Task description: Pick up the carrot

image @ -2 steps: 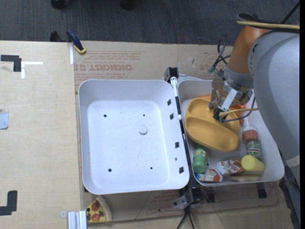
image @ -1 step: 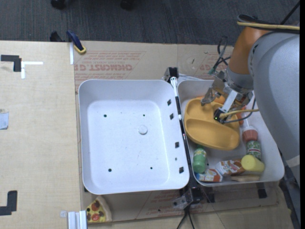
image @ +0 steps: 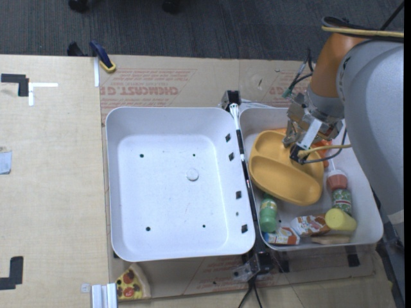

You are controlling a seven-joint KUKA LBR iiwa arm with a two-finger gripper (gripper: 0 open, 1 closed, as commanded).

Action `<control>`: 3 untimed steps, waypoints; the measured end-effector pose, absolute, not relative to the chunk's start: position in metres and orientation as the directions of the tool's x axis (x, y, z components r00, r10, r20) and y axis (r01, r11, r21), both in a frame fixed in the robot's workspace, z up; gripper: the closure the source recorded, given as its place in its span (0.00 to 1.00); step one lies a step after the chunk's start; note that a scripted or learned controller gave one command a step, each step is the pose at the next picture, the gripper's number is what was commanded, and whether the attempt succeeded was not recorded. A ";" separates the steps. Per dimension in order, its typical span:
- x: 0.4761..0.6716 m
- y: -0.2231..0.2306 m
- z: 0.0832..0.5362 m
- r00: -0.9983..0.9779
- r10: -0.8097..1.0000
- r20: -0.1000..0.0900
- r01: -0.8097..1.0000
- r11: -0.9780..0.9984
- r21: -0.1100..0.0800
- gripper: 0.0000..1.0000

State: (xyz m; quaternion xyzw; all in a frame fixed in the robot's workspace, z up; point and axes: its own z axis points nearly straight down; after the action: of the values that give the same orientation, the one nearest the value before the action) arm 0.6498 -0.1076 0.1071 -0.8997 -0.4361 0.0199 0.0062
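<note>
A tan counter carries two white bins over printed cardboard whose reversed lettering cannot be read with certainty. In the right bin, the carrot shows as an orange sliver against the far-right wall, beside the yellow divided dish. The pincer hangs right at it, above the dish's rim; whether its fingers are wide or closed cannot be told. Near the front edge crowd a green bottle, a red-capped bottle, a lemon and a packet. The left bin offers open floor.
</note>
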 end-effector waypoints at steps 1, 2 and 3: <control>0.650 -0.107 0.108 0.619 0.785 -0.029 0.785 -0.619 -0.028 0.00; 0.649 -0.108 0.115 0.616 0.787 -0.034 0.786 -0.617 -0.030 1.00; 0.650 -0.108 0.116 0.616 0.787 -0.033 0.787 -0.617 -0.029 0.00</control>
State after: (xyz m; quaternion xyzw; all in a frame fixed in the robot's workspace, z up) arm 0.6499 -0.1077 0.1162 -0.8988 -0.4378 0.0212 0.0058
